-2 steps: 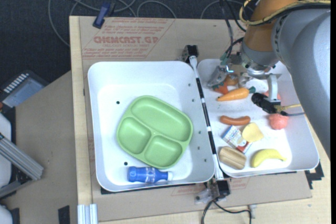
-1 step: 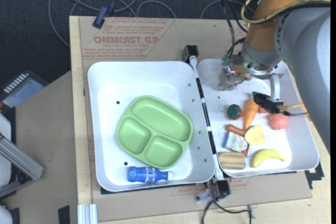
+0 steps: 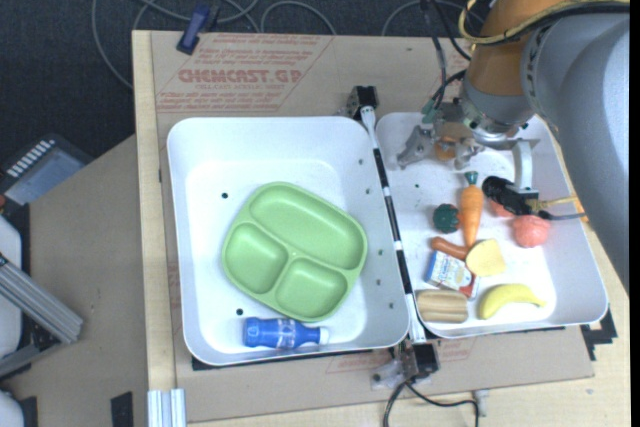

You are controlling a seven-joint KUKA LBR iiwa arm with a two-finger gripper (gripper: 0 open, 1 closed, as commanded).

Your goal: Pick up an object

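My gripper point(image 3: 437, 151) hangs over the far left corner of the right bin point(image 3: 585, 300), its two grey fingers point(image 3: 411, 152) spread apart with only white bin floor between them. Toy foods lie nearer the front of that bin. An orange carrot point(image 3: 470, 212) stands closest, just right of and below the gripper. A small dark green ball point(image 3: 445, 214) lies beside it, and a pink fruit point(image 3: 533, 230) sits to the right. Further front are a pale yellow piece point(image 3: 486, 258), a blue and white packet point(image 3: 446, 270), a banana point(image 3: 510, 299) and a bread roll point(image 3: 442, 306).
The left bin point(image 3: 190, 175) holds a green divided plate point(image 3: 292, 250) and a blue bottle point(image 3: 282, 334) lying on its side at the front. A black-clipped divider point(image 3: 388, 205) runs between the bins. The grey arm point(image 3: 590, 85) fills the upper right.
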